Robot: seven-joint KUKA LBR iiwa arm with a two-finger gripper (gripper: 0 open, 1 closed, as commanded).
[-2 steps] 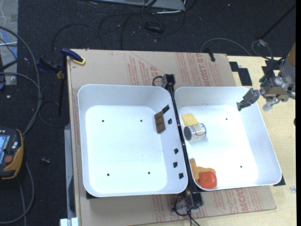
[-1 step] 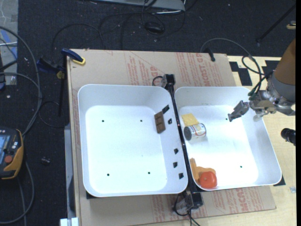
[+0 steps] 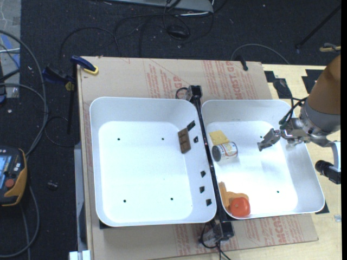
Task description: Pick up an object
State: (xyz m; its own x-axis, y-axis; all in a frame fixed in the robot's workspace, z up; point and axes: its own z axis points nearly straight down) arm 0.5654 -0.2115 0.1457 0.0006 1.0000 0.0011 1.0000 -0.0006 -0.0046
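Can [image 3: 225, 150] is the likeliest target: a small silver tin lying on its side in the right bin [image 3: 306, 199], close to the divider, its long axis running roughly left-right across the view with the dark end facing left. A yellow block [image 3: 218, 137] sits just behind it, touching or nearly so, and an orange-red toy [image 3: 237, 203] lies well apart in the near-left corner of the same bin (a brown bar [image 3: 185, 140] rests in the left bin [image 3: 103, 112], out of the way). From the can, the gripper [image 3: 269, 140] lies to the right and slightly farther back, hanging above the bin floor with nothing between its fingers; whether they are spread or closed I cannot tell. My guess is the coming move runs leftward and down, closing across the can's short axis
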